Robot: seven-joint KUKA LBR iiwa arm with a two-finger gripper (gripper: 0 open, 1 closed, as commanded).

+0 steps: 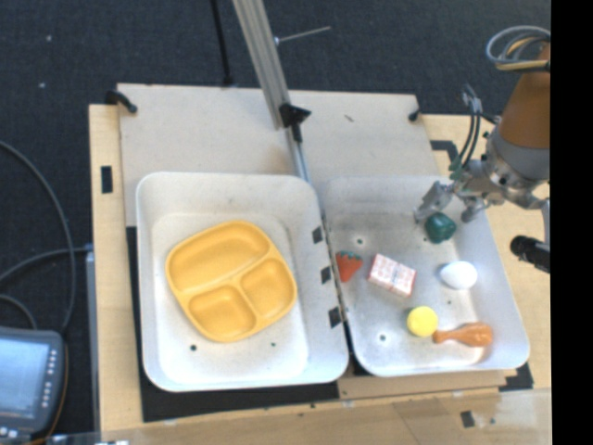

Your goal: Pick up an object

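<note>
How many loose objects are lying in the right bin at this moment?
6: a green object at the gripper, a white egg, a pink box, a strawberry, a yellow ball, an orange drumstick. The arm may hide more.

The arm [523,123] is showing a wide orange band above a grey wrist section. Pale hoses are looping over its top near the frame's edge, and thin dark cables are running down its left side towards the wrist. Below the wrist, the tool [447,207] is appearing as a pale grey metal assembly with angular brackets.
</note>
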